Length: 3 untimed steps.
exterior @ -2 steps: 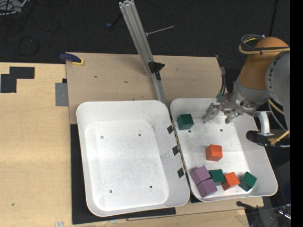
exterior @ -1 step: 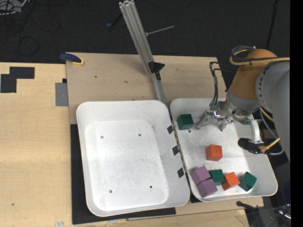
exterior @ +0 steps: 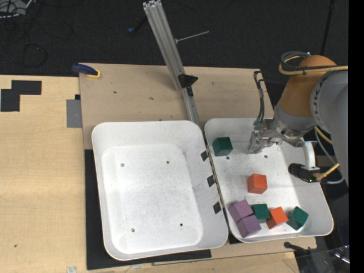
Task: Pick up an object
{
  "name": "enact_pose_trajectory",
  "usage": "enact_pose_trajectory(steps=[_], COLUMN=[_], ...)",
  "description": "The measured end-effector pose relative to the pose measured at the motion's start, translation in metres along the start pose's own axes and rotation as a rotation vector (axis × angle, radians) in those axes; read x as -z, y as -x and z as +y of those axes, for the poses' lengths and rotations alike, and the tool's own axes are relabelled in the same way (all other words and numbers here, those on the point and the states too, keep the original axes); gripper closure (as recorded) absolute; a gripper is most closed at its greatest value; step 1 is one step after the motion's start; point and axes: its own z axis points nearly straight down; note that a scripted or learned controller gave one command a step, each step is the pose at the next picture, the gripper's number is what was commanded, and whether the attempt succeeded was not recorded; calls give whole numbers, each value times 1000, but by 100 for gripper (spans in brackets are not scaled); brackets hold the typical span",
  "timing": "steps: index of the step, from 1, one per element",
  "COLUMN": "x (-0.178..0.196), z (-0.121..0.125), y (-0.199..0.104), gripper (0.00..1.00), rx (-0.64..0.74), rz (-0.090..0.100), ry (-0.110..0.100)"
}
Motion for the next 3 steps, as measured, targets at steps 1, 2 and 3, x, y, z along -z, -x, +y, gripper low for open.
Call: enact_pose_trajectory(steps=[1,2,3], x=[64,109,163], z=[3,-4,-3], y=[4,4,6], gripper=[100,100,100], rx=[-3,-4,-3], rz=[-1,0,-1], ry=[6,4,6])
